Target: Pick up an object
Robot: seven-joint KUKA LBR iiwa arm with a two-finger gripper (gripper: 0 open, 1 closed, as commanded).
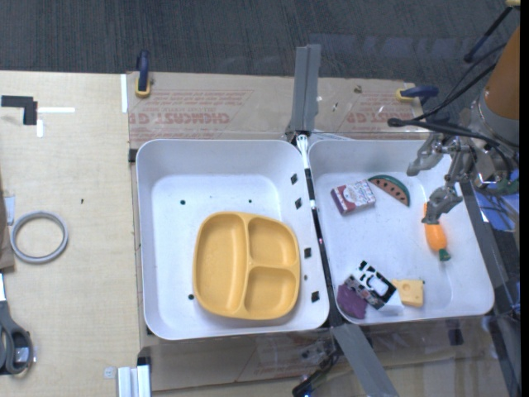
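Observation:
My gripper (422, 190) hangs over the right side of the right bin (397, 317), and its fingers look spread with nothing between them. One fingertip (431, 211) is just above the top end of a toy carrot (436, 236), which lies on the bin floor. A watermelon slice (391, 188) and a red and white packet (354, 197) lie to the gripper's left. Near the front of this bin are a cheese wedge (410, 292), a black and white item (376, 281) and a purple piece (354, 302).
The left bin (165, 180) holds a yellow divided plate (246, 265). A grey divider post (306, 89) stands between the bins at the back. On the bench at the left lie a roll of tape (37, 236) and scissors (12, 350).

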